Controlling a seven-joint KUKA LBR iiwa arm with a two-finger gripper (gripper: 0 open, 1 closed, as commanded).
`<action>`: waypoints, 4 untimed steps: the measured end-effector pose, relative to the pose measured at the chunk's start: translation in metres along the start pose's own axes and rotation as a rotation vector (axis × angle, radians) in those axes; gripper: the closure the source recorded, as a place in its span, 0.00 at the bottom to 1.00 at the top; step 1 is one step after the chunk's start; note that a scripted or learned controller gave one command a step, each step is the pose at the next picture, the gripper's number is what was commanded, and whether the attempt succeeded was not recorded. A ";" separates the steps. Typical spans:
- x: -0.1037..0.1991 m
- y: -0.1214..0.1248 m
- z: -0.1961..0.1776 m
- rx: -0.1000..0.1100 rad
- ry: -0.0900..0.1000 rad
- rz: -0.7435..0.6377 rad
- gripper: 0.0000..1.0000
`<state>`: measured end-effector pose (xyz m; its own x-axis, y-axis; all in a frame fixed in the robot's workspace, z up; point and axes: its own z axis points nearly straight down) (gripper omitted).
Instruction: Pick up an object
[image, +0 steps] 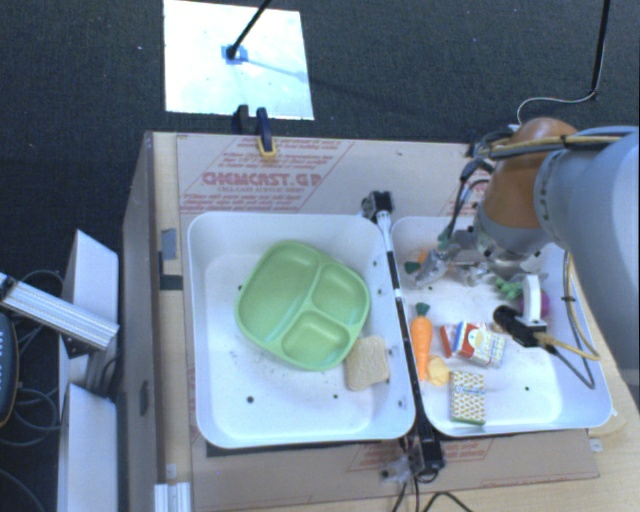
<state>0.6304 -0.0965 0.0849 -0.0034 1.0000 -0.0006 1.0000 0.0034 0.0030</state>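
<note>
An orange toy carrot with a green top (422, 338) lies lengthwise near the left wall of the right bin, low in the right half of the frame. Just right of it lies a small red-and-white carton (474, 342), tilted. Below them sit a small yellow-orange lump (438, 371) and a checkered cracker-like block (467, 397). In the left bin, centre frame, a light green divided plastic plate (303, 303) rests tilted, a tan sponge-like square (367, 362) touching its lower right edge.

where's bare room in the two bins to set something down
Left bin: bare floor along its near wall, below the green plate and left of the bread slice. Right bin: a patch right of the waffle block. Crowded around the carrot, carton and gripper.
</note>
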 end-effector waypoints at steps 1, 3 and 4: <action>-0.009 0.034 0.001 0.028 0.007 -0.003 0.00; -0.003 0.034 0.001 0.027 -0.001 0.001 0.00; -0.006 0.034 0.002 0.028 0.006 0.000 0.00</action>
<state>0.6645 -0.1028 0.0834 -0.0036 1.0000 0.0054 0.9997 0.0037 -0.0248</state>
